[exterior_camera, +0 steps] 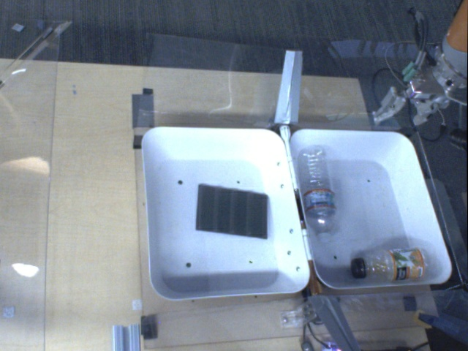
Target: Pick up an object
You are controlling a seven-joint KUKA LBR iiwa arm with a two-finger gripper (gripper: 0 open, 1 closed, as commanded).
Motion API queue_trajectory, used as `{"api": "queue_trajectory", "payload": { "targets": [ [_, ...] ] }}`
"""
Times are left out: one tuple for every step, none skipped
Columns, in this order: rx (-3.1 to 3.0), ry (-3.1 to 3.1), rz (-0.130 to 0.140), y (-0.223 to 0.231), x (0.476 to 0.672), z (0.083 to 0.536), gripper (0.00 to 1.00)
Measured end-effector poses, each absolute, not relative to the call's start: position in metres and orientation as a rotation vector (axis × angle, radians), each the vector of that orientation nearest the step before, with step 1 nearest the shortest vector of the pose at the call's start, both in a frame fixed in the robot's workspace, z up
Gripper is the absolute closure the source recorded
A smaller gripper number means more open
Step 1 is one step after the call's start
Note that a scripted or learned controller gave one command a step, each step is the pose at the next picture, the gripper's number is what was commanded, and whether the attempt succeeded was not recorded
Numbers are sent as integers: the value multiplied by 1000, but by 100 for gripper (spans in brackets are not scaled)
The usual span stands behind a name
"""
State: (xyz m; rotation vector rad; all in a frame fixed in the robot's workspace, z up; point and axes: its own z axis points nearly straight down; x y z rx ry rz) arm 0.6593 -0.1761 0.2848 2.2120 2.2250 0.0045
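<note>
Nearest the camera, at the lower edge, lies a small clear scrap [292, 317] on the tabletop [80, 218], just below the seam of the two bins; everything else sits farther up the view.

The pincer [409, 101] hangs at the upper right, above the far right corner of the right bin [380, 152], outside its rim; whether it is open or closed I cannot tell, the tip being small and tangled with cables; nothing can be seen gripped in it.

Outward from there: the clear water bottle [317, 190] lies down and to the left of the pincer, hard against the right bin's left wall, its long axis running up and down the view, cap toward the far side; it is the nearer of the two candidates; the amber bottle [387, 265] lies well below the pincer, near the bin's near right corner, its long axis across the view, black cap pointing left.

Farther left again, the left bin [168, 159] holds a dark ribbed rectangular pad [232, 211], flat near its middle, well apart from the pincer.

My judgement: the task is unstarted; the shortest move is down-left to the clear bottle, closing across its narrow width, though the wall beside it may crowd one side.
</note>
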Motion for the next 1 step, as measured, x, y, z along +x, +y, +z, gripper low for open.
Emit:
{"api": "queue_trajectory", "payload": {
  "targets": [
    [2227,2214,4,-68,613,209,0]
  ]
}}
